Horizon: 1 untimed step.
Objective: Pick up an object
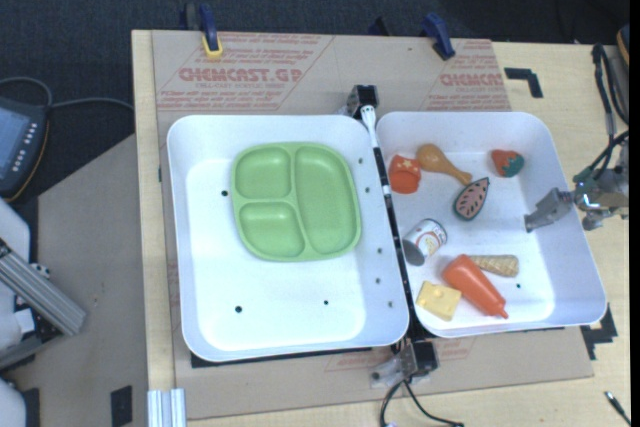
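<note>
Brown board-covered bench [300, 80] printed with red lettering carrying two shallow white plastic bins side by side, left bin [200, 245] and right bin [570, 285] touching along their inner edges, two blue clamps [209, 27] gripping the bench's far edge

A pale green divided plate [297, 201], an orange carrot [474, 283] (plain), a yellow cheese wedge [438, 300].

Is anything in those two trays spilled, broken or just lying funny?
Nothing looks spilled or broken. The small can lies on its side near the right bin's left wall, and the toy foods are scattered loosely. The green plate sits flat in the left bin.
</note>
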Motion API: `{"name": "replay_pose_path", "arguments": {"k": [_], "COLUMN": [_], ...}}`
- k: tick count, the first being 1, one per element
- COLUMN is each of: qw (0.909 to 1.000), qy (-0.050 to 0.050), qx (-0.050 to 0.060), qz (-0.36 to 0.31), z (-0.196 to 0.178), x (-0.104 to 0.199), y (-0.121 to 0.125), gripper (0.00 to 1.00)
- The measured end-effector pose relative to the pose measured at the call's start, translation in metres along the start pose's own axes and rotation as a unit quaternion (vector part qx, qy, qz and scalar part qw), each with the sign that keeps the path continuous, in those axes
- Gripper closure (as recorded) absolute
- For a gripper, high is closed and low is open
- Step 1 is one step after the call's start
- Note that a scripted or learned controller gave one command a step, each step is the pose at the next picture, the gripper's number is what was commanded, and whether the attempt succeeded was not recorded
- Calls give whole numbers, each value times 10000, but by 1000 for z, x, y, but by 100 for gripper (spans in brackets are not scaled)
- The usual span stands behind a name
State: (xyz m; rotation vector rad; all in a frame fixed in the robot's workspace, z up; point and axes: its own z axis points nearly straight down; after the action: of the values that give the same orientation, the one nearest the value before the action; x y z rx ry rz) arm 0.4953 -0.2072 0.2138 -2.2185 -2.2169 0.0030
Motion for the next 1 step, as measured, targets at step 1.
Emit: {"name": "replay_pose_path", "arguments": {"k": [1], "qw": [10000], "qy": [3], "qx": [6], "qz": [3], "z": [54], "x": [-9], "y": [-6], "gripper": [0]}}
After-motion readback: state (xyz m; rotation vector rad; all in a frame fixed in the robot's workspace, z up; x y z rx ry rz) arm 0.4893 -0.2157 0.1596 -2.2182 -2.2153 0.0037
